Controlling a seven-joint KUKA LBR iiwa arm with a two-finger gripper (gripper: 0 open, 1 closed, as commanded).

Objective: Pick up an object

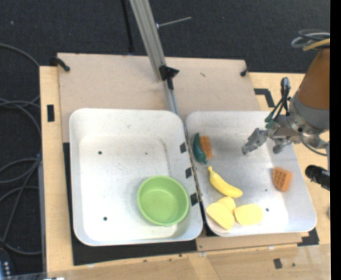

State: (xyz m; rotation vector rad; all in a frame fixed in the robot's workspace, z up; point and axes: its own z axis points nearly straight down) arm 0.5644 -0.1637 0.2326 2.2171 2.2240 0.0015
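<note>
Nearest to my camera, along the bottom of the right bin (301,214), I see two pale yellow lumps (234,213) touching each other, soft-edged blobs I cannot name more exactly. Just above them, toward 11 o'clock, lies a toy banana (223,182), slanted with its upper tip pointing at the divide between the bins. Further up, hard against that bin's left wall, a teal-and-orange object (202,148) rests; I can't make out what it is. Near the right wall sits a small orange block (282,179) with a ridged or gridded face.

Over in the left bin (100,127), a green bowl (163,200) stands upright in the lower right corner, nothing visible inside it.

My gripper (266,142) hangs over the upper part of the right bin, its two fingers spread apart with nothing between them. From the gripper, the orange block lies at about 5 o'clock, near but apart. The banana sits at roughly 8 o'clock, well apart, and the teal-and-orange object at 9 o'clock, across the bin.
</note>
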